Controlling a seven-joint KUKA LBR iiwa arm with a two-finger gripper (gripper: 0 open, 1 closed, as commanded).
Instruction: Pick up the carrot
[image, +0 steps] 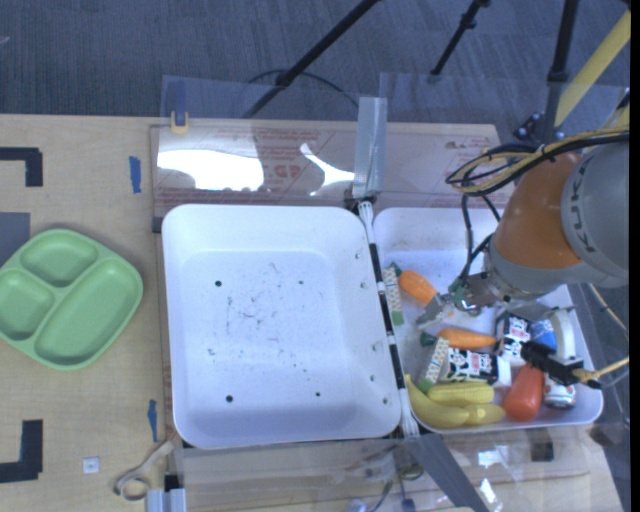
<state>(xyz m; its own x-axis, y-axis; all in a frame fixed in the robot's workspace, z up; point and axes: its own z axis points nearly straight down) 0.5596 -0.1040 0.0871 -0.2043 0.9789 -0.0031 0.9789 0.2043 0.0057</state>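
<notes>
The wooden bench (80, 420) carries two shallow white bins side by side. The left bin (190, 240) is the larger surface in the view, with small dark marks on its floor. The right bin (420, 225) holds a crowd of small objects. On the bench at the far left lies a green divided plate (68, 297).

The grey arm (560, 225) with its orange band comes in from the right and hangs over the right bin. Its gripper (452, 303) is low in the bin, in the middle of the objects. The fingers are small and partly mixed with the clutter, so one cannot tell if they are wide or narrow, and nothing is clearly seen between them.

The carrot (468, 339) is a thin orange piece, long and tapering, and it lies almost horizontal just below the gripper. Beside it, toward the bin's left wall, is a shorter, rounder orange item (417, 287). Near the front edge lie a yellow banana (452, 408) and a red item (523, 392), close to a black-and-white carton (470, 365).
</notes>
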